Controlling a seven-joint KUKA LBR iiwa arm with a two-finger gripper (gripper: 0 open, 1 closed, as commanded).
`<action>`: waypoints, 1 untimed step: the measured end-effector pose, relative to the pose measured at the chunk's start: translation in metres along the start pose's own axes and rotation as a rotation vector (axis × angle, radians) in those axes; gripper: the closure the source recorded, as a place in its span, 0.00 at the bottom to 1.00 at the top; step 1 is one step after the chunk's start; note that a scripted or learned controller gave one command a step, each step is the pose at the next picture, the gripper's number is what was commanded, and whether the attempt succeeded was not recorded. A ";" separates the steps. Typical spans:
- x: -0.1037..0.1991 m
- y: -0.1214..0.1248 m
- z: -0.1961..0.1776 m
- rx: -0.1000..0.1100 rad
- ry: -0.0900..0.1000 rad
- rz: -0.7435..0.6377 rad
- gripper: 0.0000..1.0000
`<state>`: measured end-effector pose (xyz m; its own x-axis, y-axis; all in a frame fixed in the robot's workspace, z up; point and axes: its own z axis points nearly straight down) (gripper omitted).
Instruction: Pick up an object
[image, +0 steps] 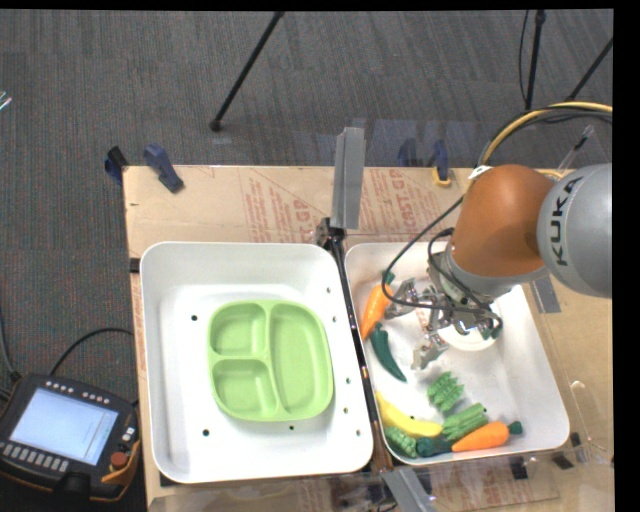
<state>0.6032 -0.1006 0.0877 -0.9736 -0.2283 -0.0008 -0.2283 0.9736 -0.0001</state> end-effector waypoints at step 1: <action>0.050 -0.024 0.000 -0.001 0.000 0.086 0.00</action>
<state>0.5596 -0.1354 0.0874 -0.9897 -0.1434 -0.0011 -0.1434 0.9897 0.0013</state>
